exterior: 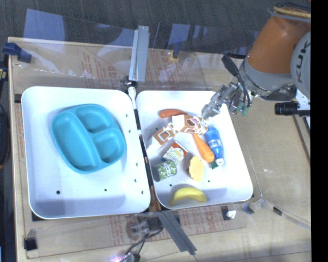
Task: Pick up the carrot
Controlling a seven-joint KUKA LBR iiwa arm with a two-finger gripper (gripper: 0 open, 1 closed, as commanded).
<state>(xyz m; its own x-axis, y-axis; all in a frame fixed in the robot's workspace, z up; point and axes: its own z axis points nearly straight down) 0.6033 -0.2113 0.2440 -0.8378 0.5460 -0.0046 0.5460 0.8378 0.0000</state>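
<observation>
The carrot (203, 147) is an orange tapered piece lying in the right bin (238, 171), between a patterned carton (192, 125) and a blue bottle (214, 145). My gripper (212, 108) hangs over the bin's far right part, slanting down and to the left. Its tip is above the patterned carton, a short way up and to the right of the carrot and apart from it. Nothing shows in its grasp.
The right bin also holds a reddish sausage (172, 113), a brown-and-white carton (165, 134), a green can (165, 170), a small packet (175, 154), a yellow fruit piece (196, 168) and a banana (187, 195). The left bin (38, 190) holds a blue divided plate (87, 137).
</observation>
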